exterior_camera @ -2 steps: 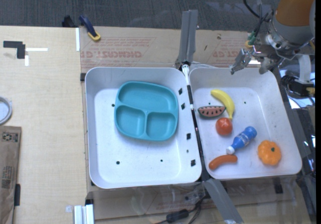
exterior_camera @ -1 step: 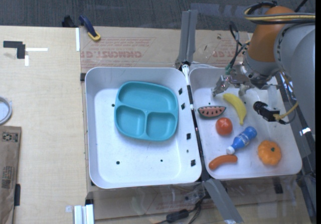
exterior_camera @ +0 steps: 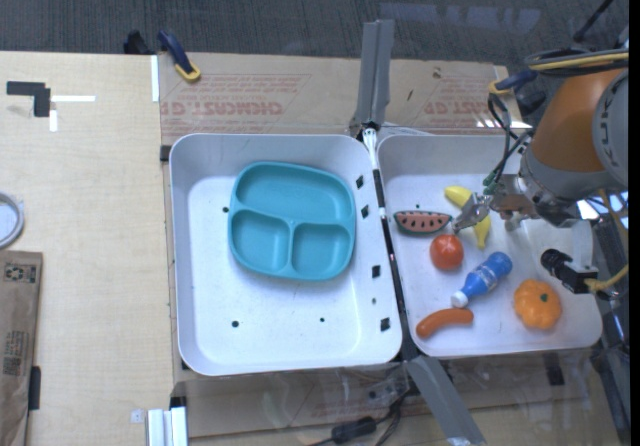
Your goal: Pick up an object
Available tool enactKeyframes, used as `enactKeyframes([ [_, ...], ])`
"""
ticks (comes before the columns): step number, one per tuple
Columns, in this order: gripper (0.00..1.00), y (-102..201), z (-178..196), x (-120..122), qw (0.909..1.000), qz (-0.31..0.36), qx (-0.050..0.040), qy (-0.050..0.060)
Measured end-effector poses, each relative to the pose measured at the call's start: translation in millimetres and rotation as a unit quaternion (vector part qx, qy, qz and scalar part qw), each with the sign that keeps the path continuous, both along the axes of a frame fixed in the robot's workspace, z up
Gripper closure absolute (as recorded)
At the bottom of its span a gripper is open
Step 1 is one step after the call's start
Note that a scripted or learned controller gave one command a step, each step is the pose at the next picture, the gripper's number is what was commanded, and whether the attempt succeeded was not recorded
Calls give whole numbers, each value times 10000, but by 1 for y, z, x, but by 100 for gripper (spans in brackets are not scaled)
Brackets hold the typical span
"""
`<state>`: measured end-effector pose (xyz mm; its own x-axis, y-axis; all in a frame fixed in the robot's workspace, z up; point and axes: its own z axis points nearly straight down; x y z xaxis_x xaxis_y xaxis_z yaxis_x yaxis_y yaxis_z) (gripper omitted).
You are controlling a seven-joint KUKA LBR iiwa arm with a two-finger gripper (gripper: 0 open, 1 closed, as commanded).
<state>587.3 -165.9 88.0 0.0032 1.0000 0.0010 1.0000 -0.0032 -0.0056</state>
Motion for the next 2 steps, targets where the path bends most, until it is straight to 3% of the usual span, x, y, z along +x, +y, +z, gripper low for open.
enactKeyframes([
  [1,100,-1,5,-1,10000,-22,9,30],
  [2,100,55,112,20,10000,23,-8,6],
])
